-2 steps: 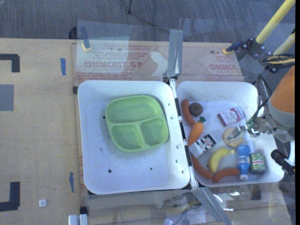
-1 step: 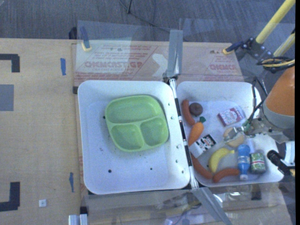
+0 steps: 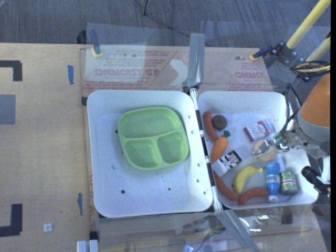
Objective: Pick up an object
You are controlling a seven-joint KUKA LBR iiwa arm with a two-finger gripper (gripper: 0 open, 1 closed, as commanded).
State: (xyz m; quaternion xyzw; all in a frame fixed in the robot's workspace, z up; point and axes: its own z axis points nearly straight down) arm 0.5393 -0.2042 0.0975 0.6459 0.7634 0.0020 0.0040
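Right now the arm point(image 3: 317, 112) leans in from the right w/ its orange band over the right bin point(image 3: 239, 100), and the pincer point(image 3: 274, 145) sits low near the bin's right-middle, over a pale tan item point(image 3: 264, 152) I can't identify. Whether it's clamped, apart or together I can't tell; too small and cluttered at the tip. Task's thing could be any of the bits in that bin: a yellow banana point(image 3: 244, 176) just below the pincer, a blue bottle point(image 3: 272, 179) and a small green can point(image 3: 288, 182) near the lower right corner, a carrot point(image 3: 219, 148) and a sausage point(image 3: 209, 125) along the left wall, a second sausage point(image 3: 237, 193) curving along the bottom, a brown round thing point(image 3: 219, 122), a pink packet point(image 3: 259, 129) and a b/w card point(image 3: 229, 161). Left bin point(image 3: 105, 193) carries just a green divided plate point(image 3: 153, 137), well apart from the action. What could go wrong, imo: stuff by the pincer is packed close, so a descent may nudge the banana or tip the bottle instead of gripping one item. The tan item looks small and lumpy, so it could slip out on the lift. Also the arm is near the bin's right wall, so a bump on the rim is poss.
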